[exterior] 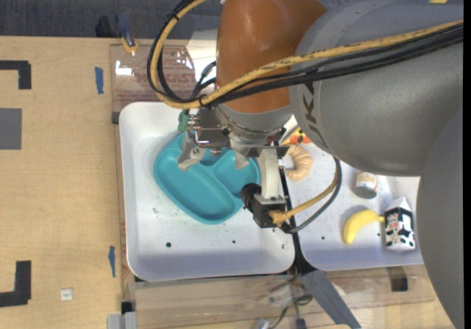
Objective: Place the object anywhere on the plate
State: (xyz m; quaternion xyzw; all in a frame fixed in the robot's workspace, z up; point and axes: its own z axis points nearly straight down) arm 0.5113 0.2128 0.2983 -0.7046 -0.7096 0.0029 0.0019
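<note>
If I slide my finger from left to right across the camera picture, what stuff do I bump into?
Blue tape mark → teal plate → gripper → croissant-like pastry → banana → small milk carton.

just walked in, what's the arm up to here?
The KUKA arm reaches in from the right and hangs low over the left bin, with its gripper right above the teal plate that lies there. Its own bulk hides what, if anything, is between the fingers, so a grasp can't be confirmed. In the right bin lie a banana, a small milk carton, a croissant-like pastry and a small round item.
</note>
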